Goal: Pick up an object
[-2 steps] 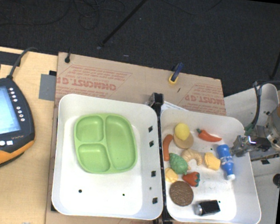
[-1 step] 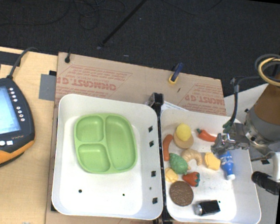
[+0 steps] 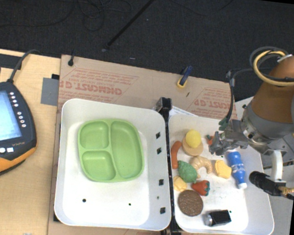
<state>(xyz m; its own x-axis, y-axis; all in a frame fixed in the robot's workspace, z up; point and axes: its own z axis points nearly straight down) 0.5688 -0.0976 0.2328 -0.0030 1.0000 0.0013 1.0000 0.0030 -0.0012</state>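
In the right bin [image 3: 262,223], nearest, a glossy black cylinder [image 3: 217,217] lies by a round brown disc [image 3: 190,203]. Farther, a bumpy green lump [image 3: 187,171], then a blue-white tube [image 3: 236,167]. Above it hangs the metal gripper [image 3: 224,142]; whether open or closed, I cannot tell.

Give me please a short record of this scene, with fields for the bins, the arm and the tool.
left bin: holds a green tray with three compartments
right bin: holds a lemon, broccoli, brown disc, blue bottle, black cylinder and other toy food
arm: over the right bin's far right side
tool: low, beside the blue bottle; grip not clear
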